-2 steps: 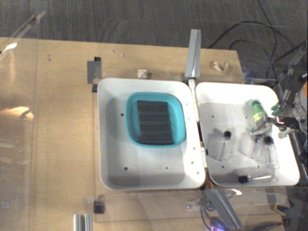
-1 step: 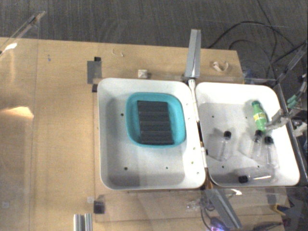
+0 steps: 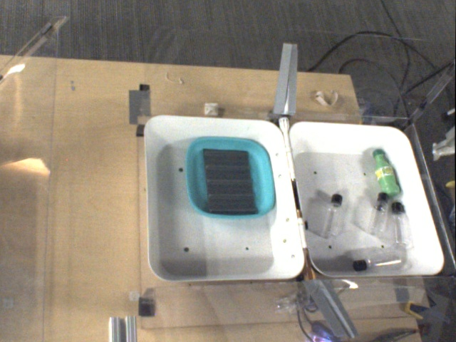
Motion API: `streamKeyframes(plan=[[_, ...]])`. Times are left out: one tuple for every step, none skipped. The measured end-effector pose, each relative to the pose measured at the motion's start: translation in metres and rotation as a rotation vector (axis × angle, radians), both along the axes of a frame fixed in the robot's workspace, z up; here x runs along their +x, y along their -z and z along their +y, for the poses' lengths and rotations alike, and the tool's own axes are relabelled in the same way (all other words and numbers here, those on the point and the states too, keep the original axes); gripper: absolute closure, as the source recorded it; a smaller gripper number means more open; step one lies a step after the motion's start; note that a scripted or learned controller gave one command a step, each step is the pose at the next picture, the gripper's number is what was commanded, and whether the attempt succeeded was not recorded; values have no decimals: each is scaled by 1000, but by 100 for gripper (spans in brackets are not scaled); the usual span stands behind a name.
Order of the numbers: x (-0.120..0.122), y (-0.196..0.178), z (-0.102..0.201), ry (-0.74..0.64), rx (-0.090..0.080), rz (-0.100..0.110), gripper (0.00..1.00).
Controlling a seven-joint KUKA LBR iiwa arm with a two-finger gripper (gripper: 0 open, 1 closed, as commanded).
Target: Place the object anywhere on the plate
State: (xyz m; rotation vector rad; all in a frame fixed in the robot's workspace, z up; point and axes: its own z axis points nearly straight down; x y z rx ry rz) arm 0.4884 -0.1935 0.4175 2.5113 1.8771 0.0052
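**Plate in the left bin, bottles loose in the right**

Two shallow white bins sit side by side on a wooden bench [image 3: 71,212]. The left bin [image 3: 164,255] holds a turquoise plate [image 3: 265,184], square with rounded corners, lying toward the bin's twelve o'clock side. A dark ribbed insert [image 3: 229,181] covers most of the plate's middle.

The right bin [image 3: 420,262] holds the loose objects. A green bottle [image 3: 385,172] lies toward the bin's two o'clock corner, its length running roughly from twelve to six. Just below it, at about four o'clock from it, two clear vials with black caps [image 3: 388,216] lie close together. Another clear vial with a black cap [image 3: 331,212] rests nearer the bin's centre, toward nine o'clock from that pair. A further black-capped vial [image 3: 374,264] lies flat along the six o'clock wall.

All of these objects are well apart from the plate, with the two bins' shared wall between them.

How the gripper stands cannot be told from this view.

A grey metal bar [image 3: 287,80] stands at twelve o'clock above the seam between the bins.
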Motion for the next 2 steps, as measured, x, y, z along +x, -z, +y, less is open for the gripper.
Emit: streamKeyframes(plan=[[0,-16,-1,111,1,5,0],[0,-16,-1,233,1,5,0]])
